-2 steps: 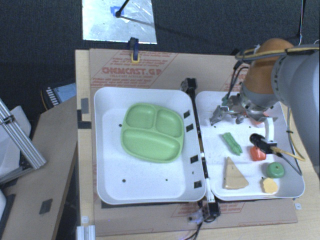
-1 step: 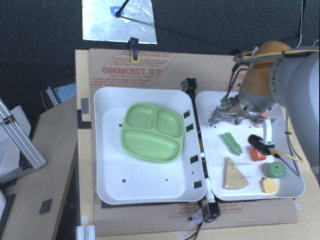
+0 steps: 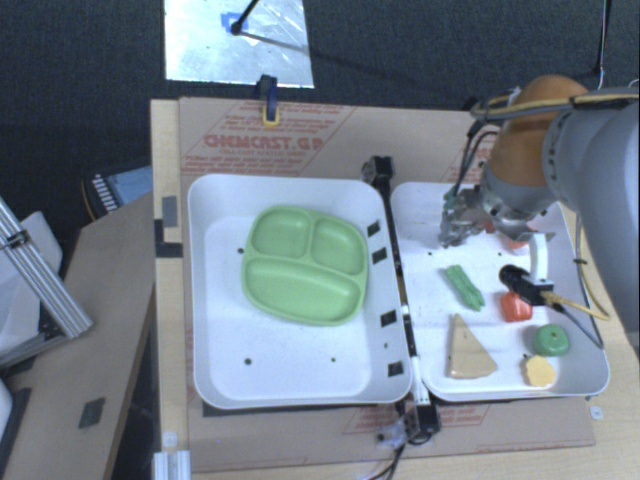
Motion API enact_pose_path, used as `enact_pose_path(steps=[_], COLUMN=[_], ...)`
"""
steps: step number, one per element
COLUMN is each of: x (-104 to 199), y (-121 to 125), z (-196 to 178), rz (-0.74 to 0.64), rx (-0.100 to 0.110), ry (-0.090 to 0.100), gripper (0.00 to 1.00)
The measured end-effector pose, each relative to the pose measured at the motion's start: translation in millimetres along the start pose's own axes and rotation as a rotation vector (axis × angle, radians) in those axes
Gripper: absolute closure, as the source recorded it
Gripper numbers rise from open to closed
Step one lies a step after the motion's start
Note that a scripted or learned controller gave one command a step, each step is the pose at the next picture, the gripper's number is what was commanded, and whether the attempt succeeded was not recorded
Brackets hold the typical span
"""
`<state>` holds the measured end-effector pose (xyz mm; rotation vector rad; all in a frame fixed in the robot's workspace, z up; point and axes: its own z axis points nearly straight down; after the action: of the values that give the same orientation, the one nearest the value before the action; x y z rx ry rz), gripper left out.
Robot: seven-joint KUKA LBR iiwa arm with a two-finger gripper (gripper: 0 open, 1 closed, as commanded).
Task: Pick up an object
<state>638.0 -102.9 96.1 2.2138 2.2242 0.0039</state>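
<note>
Green pickle [image 3: 464,286] lies in the right bin [image 3: 430,353], just below the gripper [image 3: 455,230], which I see hovering and holding nothing. Approach step, by my judgement. Next move calls for a descent aligned along the pickle, clear of the tan wedge [image 3: 467,350].

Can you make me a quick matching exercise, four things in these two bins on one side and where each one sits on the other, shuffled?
Things:
1. green divided plate
2. tan wedge
3. green stick
4. yellow round piece

Places:
A. right bin, near front corner on the arm's side
B. middle of the left bin
C. right bin, just below the gripper
D. right bin, front part, in front of the green stick

Pairs: 1-B, 2-D, 3-C, 4-A
</note>
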Motion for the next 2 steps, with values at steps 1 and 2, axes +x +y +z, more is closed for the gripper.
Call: enact_pose_path(steps=[1, 2], x=[4.2, 4.2], y=[7.6, 12.2], z=[-62.6, -127.0], rz=[-0.001, -0.001], rx=[-0.003, -0.003], ry=[0.000, 0.000], gripper=[1.00, 1.00])
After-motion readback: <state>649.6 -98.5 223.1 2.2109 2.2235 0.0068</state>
